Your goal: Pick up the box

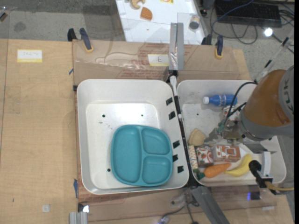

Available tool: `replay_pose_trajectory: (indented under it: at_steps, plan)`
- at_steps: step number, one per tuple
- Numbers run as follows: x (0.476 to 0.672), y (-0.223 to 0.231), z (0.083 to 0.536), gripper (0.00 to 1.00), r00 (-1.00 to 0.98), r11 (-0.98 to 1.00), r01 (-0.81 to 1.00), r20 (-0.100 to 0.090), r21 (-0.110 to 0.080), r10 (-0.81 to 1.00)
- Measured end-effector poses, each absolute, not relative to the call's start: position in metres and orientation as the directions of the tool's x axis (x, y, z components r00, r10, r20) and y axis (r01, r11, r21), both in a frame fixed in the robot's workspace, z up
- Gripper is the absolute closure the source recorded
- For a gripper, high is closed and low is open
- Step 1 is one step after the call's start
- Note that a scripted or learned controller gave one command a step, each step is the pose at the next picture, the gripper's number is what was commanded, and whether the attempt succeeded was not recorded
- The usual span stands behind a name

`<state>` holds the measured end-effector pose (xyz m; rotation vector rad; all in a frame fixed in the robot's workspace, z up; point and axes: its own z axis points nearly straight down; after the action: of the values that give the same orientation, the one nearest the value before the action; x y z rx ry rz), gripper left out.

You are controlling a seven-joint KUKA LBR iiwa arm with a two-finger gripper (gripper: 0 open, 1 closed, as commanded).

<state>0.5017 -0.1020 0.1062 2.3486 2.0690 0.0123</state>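
The box (pixel 218 154), a flat carton printed in brown, white and red, lies on its side near the front of the right bin (pixel 187 101). My gripper (pixel 223 132) hangs just behind and above the box, close to its back edge, under the grey wrist and orange band (pixel 270 101). Nothing can be seen held in it. The arm hides the bin's right half behind the box.
Around the box lie a carrot (pixel 216 170), a banana (pixel 241 166) and a tan rounded piece of food (pixel 197 136). A blue bottle (pixel 219 100) lies at the back of the right bin. The left bin (pixel 93 101) holds a teal divided plate (pixel 141 156).
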Motion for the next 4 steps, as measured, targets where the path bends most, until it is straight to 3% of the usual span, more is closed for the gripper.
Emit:
replay_pose_trajectory:
  at_steps: [1, 2, 3, 4]
  plan:
    - [0.466, -0.175, 0.125, 0.0, 0.096, -0.096, 0.995, -0.002, 0.002, 0.995]
    - [0.468, -0.098, 0.094, 0.0, 0.238, -0.237, 0.971, -0.016, 0.017, 0.971]
    - [0.545, -0.067, 0.091, 0.0, 0.106, -0.106, 0.994, -0.001, 0.0, 0.994]
    - [0.61, -0.096, 0.092, 0.0, 0.09, -0.09, 0.996, -0.001, -0.001, 0.996]
